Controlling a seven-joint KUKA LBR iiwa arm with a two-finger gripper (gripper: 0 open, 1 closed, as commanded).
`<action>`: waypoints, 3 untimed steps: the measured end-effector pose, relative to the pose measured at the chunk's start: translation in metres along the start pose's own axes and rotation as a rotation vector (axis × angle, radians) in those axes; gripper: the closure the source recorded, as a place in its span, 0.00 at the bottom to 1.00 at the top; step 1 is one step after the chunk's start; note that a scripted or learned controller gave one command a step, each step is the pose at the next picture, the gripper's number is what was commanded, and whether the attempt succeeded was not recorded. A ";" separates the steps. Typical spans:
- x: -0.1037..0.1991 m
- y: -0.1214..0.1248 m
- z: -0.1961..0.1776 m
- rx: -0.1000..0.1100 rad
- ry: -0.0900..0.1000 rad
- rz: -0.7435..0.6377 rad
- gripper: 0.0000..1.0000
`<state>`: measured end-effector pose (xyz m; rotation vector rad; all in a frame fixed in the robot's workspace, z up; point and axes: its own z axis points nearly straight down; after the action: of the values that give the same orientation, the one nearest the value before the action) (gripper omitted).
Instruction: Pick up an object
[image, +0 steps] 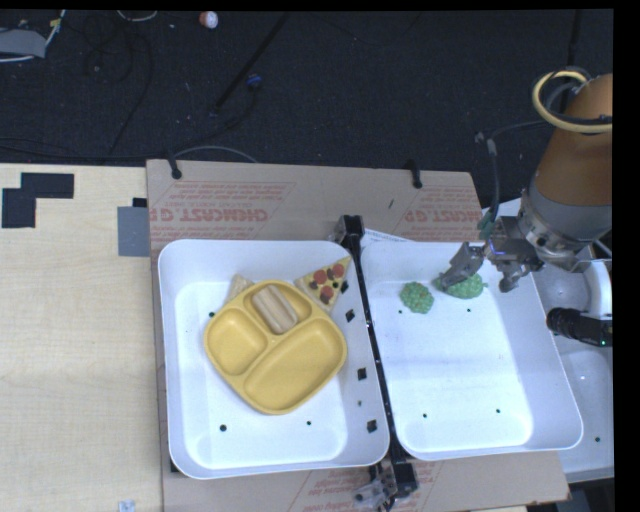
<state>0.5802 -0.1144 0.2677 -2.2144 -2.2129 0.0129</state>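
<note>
The gripper (483, 270) hangs low over the far right part of the right bin (500, 400), its grey fingers (462, 268) spread apart around a green lump (466, 288). One finger sits on the lump's left side, the other (508, 280) off to its right, and the lump lies between them on the bin floor. Whether the fingers touch it cannot be told; they look released rather than clenched. Above the gripper the grey wrist rises to the orange band (580, 130) of the arm, with a yellow cable loop (562, 100) at its top.

Just left of the gripper, apart from it, a second green piece (417, 297) lies on the floor of the right bin, near the far wall.

Left of the right bin, across the black divider (365, 340), stands the left bin (190, 400). It holds a yellow tray (290, 365) with three compartments, set at a tilt. A tan bread piece (273, 307) lies in the tray's far compartment. A pizza slice (328, 281) lies just beyond the tray, near the divider.

Both bins rest on a cardboard sheet (300, 205).
</note>
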 end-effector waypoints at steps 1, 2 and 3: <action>0.000 0.002 -0.005 -0.010 -0.001 -0.001 0.00; 0.001 -0.009 0.048 -0.005 0.000 -0.001 0.00; -0.003 -0.019 0.104 -0.004 0.000 0.000 0.00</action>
<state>0.5601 -0.1169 0.1641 -2.2166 -2.2148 0.0085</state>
